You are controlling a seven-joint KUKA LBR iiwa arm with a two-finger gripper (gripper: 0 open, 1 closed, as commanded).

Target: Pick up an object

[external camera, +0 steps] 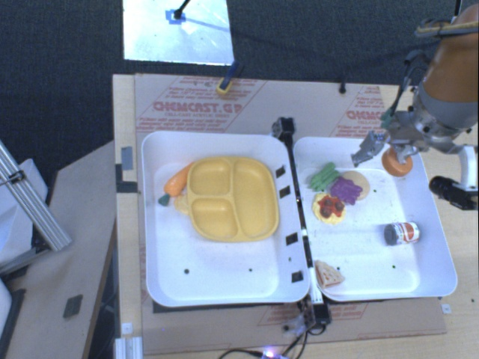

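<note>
One claw [385,149] hangs over right bin's [434,271] far edge.

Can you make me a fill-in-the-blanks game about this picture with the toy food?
1. The yellow tray sits in the ____ bin.
2. The carrot lies just ____ of the tray.
3. The small can lies in the ____ bin.
4. The grapes are ____ in colour.

Missing words: left; left; right; purple
</note>
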